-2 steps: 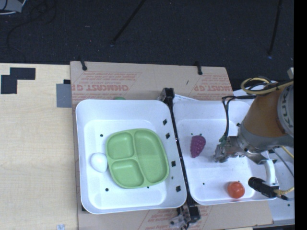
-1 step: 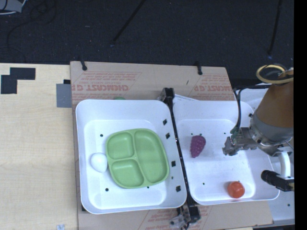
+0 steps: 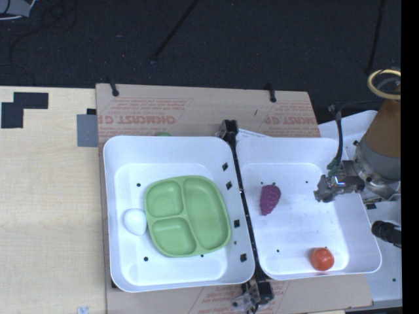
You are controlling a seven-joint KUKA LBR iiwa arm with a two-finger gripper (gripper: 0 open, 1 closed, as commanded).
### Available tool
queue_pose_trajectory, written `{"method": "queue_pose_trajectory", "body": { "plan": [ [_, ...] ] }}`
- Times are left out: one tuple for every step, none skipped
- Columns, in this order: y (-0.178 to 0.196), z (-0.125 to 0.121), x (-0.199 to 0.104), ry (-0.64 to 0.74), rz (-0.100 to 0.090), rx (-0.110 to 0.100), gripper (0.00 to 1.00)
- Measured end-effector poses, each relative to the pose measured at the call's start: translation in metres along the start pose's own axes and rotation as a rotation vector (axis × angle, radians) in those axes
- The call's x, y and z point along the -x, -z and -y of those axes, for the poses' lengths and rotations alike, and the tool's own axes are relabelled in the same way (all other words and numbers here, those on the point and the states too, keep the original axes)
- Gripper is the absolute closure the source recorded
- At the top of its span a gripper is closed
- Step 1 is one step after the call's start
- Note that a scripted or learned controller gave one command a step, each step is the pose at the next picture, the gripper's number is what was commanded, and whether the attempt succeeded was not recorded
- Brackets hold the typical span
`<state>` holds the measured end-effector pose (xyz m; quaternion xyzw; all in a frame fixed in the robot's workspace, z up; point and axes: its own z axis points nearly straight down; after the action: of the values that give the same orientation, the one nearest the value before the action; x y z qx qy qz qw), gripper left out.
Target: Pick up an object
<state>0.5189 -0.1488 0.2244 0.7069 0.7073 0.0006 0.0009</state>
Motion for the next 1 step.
{"method": "queue_pose_trajectory", "body": {
  "plan": [
    [0.0043,-0.0112,-0.0562,0.005,-0.003,-0.003,1.0]
  ]
}}
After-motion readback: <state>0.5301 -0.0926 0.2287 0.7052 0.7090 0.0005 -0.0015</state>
